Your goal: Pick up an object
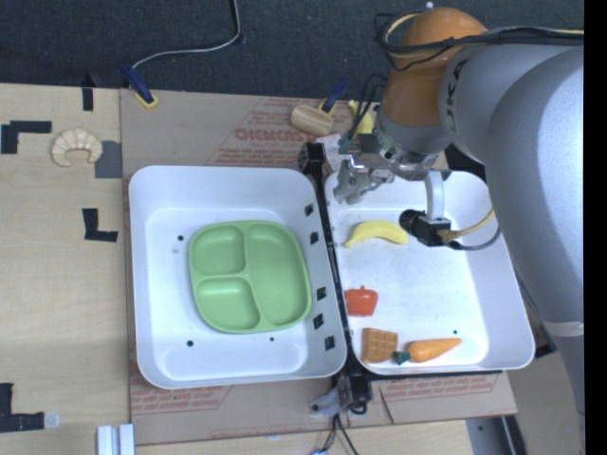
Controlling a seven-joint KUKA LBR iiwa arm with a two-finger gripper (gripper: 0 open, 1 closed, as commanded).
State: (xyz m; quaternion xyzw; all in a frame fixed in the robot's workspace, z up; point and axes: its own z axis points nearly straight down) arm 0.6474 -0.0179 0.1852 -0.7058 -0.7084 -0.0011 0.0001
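Carrot (433,350): orange with a green end, lying in the near corner of the right bin (493,297), its green end beside the waffle.
Waffle (379,344): small tan square with a grid face, flat on the right bin's floor near the front wall.
Tomato (360,300): small red-orange piece, just beyond the waffle, close to the bin's left wall.
Left bin (152,282): shallow, white, set side by side with the right bin on a cardboard sheet (256,136).
Plate (250,276): light green, three compartments, lying flat in the middle of the left bin.
Banana (376,233): yellow, curved, lying on the right bin's floor about midway back, near the left wall; nothing touches it.
Black fitting (424,227): dark part on a cable, just right of the banana.
Claw (353,186): metal, hanging over the far left corner of the right bin, just beyond the banana and apart from it; whether its fingers stand wide or narrow cannot be told, and nothing is seen between them.
Arm (517,140): grey, with an orange band above the wrist, reaching in from the right over the right bin's far side.
Wooden piece (311,118): pale, cylinder-like, on the cardboard beyond the bins.
Croissant (76,146): pale toy on the tabletop (47,301), far left, well apart from both bins.
Cable (204,41): thin, pale, trailing over the dark surface beyond.
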